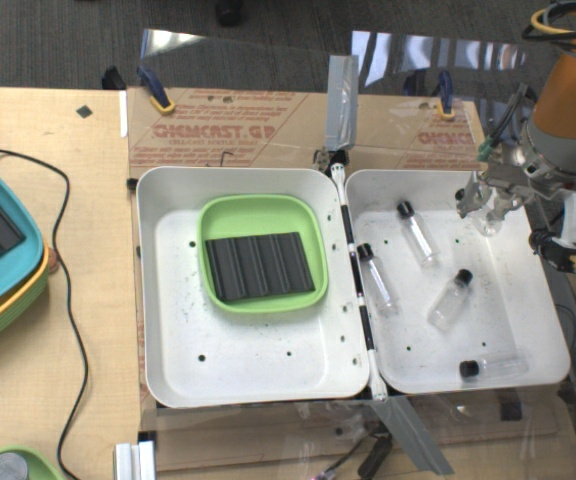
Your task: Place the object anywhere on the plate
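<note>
Sitting in the left bin (168, 368), toward its back edge, the green plate (263, 253) carries only a dark ribbed mat, so nothing is placed yet. Four clear vials lie loose across the right bin (528, 358): at its left edge, back middle, centre (450, 298) and front edge. The pincer (488, 206) hovers over the back right corner; whether it grips anything, I cannot tell.
</note>
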Controlling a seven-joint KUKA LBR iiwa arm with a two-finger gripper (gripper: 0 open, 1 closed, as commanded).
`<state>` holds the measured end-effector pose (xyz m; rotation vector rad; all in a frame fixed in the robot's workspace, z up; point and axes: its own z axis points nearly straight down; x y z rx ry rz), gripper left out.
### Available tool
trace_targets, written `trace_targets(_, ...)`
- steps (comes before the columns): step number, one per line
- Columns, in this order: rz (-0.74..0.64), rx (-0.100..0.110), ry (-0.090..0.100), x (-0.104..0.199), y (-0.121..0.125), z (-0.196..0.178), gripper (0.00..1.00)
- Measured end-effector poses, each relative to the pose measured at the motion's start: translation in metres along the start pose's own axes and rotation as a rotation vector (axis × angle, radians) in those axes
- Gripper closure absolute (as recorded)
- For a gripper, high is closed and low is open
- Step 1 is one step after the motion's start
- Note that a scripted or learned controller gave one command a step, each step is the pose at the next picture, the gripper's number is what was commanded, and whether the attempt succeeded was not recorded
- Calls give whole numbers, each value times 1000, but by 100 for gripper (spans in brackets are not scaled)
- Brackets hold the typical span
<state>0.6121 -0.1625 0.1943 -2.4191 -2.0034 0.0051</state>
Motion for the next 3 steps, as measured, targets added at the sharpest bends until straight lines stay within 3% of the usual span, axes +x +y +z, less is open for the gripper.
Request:
trace_targets(1, 0, 0, 0, 0, 0, 0, 0)
trace_targets(2, 108, -1, 0, -40, -22, -68, 0)
trace_targets(3, 304, -1, 0, -59, -40, -125, 0)
